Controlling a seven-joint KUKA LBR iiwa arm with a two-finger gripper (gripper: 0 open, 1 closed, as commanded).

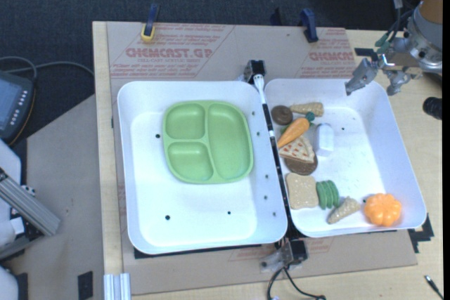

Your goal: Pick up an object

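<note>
Pincer (pixel 377 75): I am seeing it hovering over the right bin's (pixel 394 144) far right corner, arm reaching in from the right, fingers spread, gripping nothing. Toy foods are lying below: carrot (pixel 293 131) near the divider, orange pumpkin (pixel 382 209) at the near right corner. Green plate (pixel 208 141) is sitting in the left bin (pixel 140 172).

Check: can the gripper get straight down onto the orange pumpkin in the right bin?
Probably yes. The pumpkin sits in the near right corner, open above; only a wedge piece lies beside it. The gripper hovers at the far rim.
</note>
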